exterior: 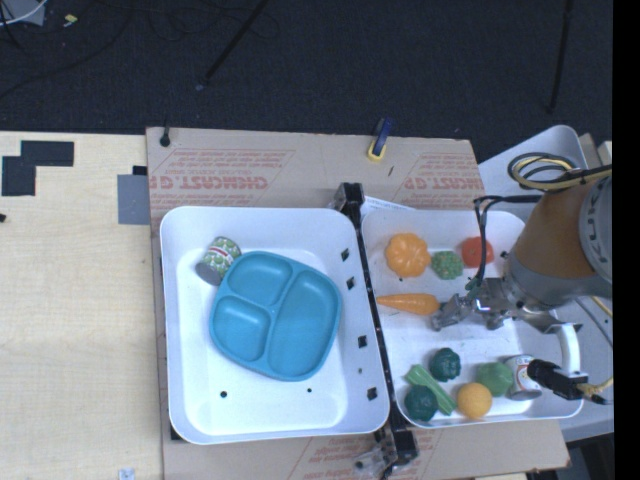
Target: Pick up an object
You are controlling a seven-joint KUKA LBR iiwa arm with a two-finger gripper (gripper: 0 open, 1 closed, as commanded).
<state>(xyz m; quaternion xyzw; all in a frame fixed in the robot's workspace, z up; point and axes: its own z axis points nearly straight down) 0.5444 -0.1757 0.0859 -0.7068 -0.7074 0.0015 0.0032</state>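
Left bin [185,388]: a blue divided plate [275,313] lies flat near its middle, and a small green-and-white can [218,258] lies on its side, touching the plate's upper-left rim; neither matters to the arm at this moment. Between the bins runs a black divider [365,298]. Right bin [400,353]: toy food, loosely scattered. An orange carrot [407,304] lies lengthwise just right of the divider, its thick end beside the gripper [452,313], which hangs low over the bin floor. Whether it is open or closed, I cannot tell; nothing visibly sits in it. Judgement: the carrot is the likeliest target. It looks like hollow plastic, so light, stiff and smooth, prone to roll or skid out; best taken across its thicker middle, not the tapered tip. Above it, an orange pumpkin [407,254], then a small broccoli [446,264] and a red tomato [476,252] partly behind a black cable [483,238]. These stand apart from the carrot and should not obstruct. Lower down: a dark green pepper [445,364], a green bean pod [428,380], a dark round vegetable [421,403], a yellow lemon [474,400], a pale green piece [493,376]. The lower cluster is tightly packed, so it is harder to pick cleanly.
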